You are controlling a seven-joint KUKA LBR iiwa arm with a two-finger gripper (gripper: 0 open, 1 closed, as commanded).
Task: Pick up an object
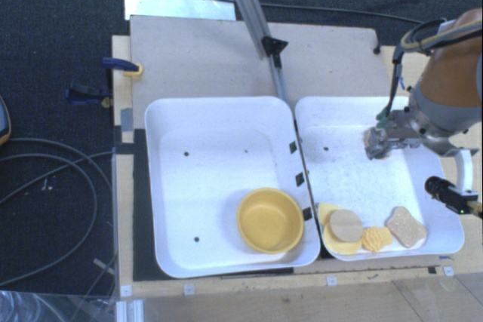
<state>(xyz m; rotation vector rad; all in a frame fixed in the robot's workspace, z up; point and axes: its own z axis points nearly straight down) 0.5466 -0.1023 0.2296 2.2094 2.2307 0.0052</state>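
Three small food pieces (373, 230) lie crowded at the right bin (347, 162) front edge, well apart from the gripper (376, 145). We cannot tell how its fingers stand; we fear a grasp there may slip.

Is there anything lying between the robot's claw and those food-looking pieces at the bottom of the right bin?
No. In the camera view, only bare white bin floor separates the gripper from the pieces.

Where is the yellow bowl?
The yellow bowl sits in the left bin, near its front right corner, beside the divide from the right bin.
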